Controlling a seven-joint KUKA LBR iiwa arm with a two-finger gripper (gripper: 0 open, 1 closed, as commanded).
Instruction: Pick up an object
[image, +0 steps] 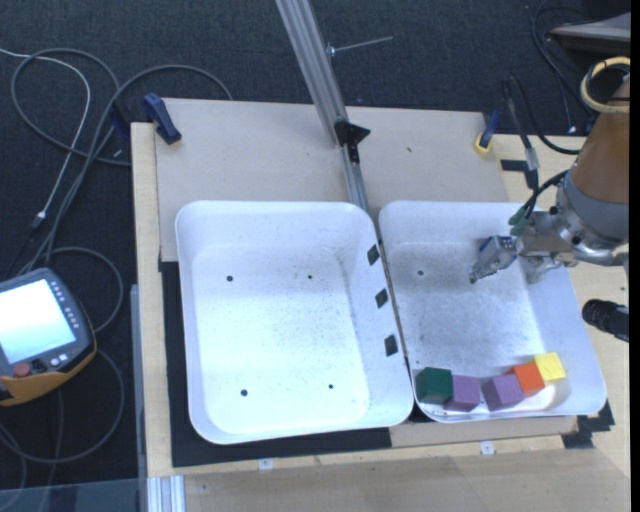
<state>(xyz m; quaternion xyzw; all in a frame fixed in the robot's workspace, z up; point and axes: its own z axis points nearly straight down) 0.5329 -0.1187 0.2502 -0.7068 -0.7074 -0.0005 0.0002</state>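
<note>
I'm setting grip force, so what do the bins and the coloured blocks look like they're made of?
Bins: likely thin moulded plastic, glossy white, with rounded corners and lips, speckled with dark marks. Blocks: matte, solid-coloured cubes, possibly foam or painted wood; the view cannot settle which. They sit along the right bin's near edge.

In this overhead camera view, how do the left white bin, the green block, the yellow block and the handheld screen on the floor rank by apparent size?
Largest to smallest:
1. left white bin
2. handheld screen, partly cut off by the picture's edge
3. green block and yellow block: green looks slightly bigger, but they are too alike to rank firmly.
</note>
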